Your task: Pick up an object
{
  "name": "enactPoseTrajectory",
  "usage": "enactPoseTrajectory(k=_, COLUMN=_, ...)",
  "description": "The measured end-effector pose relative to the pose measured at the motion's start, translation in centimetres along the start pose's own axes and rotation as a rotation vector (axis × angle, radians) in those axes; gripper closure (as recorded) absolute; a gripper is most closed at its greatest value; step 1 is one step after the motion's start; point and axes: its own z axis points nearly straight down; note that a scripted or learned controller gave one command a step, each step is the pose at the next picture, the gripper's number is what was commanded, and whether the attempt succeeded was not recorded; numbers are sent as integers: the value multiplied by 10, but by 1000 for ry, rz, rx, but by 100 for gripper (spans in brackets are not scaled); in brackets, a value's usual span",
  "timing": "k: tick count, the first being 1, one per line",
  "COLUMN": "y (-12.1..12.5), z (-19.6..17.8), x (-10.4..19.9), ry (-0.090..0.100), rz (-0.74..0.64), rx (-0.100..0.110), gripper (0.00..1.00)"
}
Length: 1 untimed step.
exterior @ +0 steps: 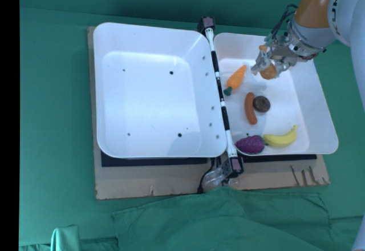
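An orange round object [269, 71] sits right at the gripper [268, 66], apparently clamped between its fingers and raised over the right bin [319, 124], toward its 12 o'clock end. The carrot [236, 77] lies at the gripper's 8 o'clock, long axis slanting 1 to 7.

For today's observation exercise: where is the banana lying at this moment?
In the camera view the banana lies in the right bin, near its front edge, just right of the purple grapes and below the sausage and the brown doughnut.
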Motion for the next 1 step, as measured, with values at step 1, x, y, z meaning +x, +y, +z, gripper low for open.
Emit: enactPoseTrajectory(k=1, y=-37, z=-116, x=-54, ry=-5, rz=3, rx=-10, gripper=100)
